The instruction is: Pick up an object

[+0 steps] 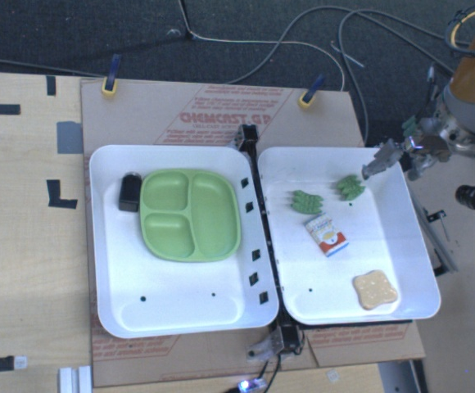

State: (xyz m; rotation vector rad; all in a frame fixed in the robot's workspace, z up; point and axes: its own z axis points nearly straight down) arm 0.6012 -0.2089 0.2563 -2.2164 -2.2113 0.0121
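Note:
The right bin point(401, 219) holds two green leafy toy pieces point(306, 202) point(350, 187), a small white, red and blue carton point(327, 235) and a tan slice of toast point(375, 290). My gripper point(398, 168) hangs over the bin's far right rim, just right of the nearer green piece. Its fingers stand open with nothing between them. One grey finger point(377, 163) points down-left toward that green piece without touching it.
The left bin point(106, 244) bears a green divided plate point(191, 215) with a black block point(129, 192) beside its left edge. A black divider point(258, 219) runs between the bins. Cables trail across the dark floor behind the bench.

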